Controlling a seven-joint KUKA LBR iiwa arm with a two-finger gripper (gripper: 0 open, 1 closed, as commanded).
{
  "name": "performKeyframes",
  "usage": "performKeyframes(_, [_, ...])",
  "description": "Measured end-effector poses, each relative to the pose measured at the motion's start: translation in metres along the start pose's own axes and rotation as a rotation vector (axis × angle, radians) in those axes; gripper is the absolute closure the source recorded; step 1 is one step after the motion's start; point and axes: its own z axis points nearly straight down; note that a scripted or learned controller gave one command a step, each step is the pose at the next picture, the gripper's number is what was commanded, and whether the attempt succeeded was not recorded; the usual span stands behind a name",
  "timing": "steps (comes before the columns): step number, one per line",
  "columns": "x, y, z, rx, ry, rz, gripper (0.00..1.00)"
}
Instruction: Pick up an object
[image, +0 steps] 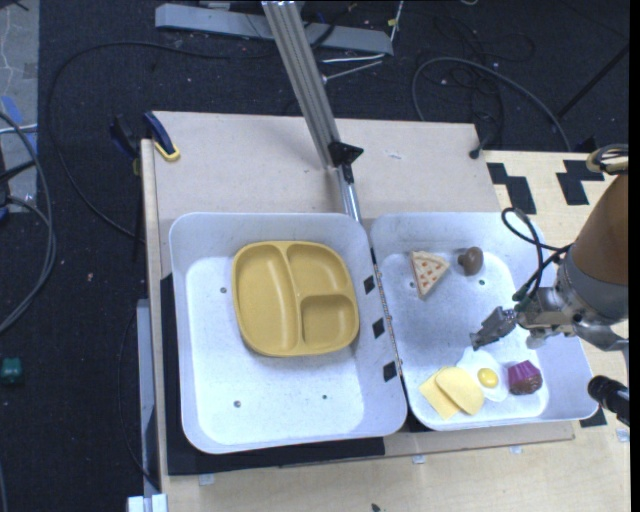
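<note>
The right bin (560, 400) holds a pizza slice toy (428, 272) and a small brown ball (470, 261) at its far side. Near its front lie a yellow cheese piece (451, 391), a fried egg toy (485, 376) and a purple object (524, 378). My gripper (494, 329) hangs over the right bin, just above and behind the fried egg, left of the purple object. Its dark fingers point left and down, and nothing shows between them.
A yellow divided plate (296, 298) lies in the left bin (200, 400). A metal pole (310, 85) slants down to the seam between the bins. The arm's body (605, 260) and a black cable (530, 235) cover the right bin's right side.
</note>
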Motion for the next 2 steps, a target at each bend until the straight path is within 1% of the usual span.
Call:
performKeyframes(1, [0.0, 0.003, -0.006, -0.012, -0.002, -0.004, 0.0])
performKeyframes(2, [-0.004, 0.012, 0.05, -0.009, -0.002, -0.002, 0.0])
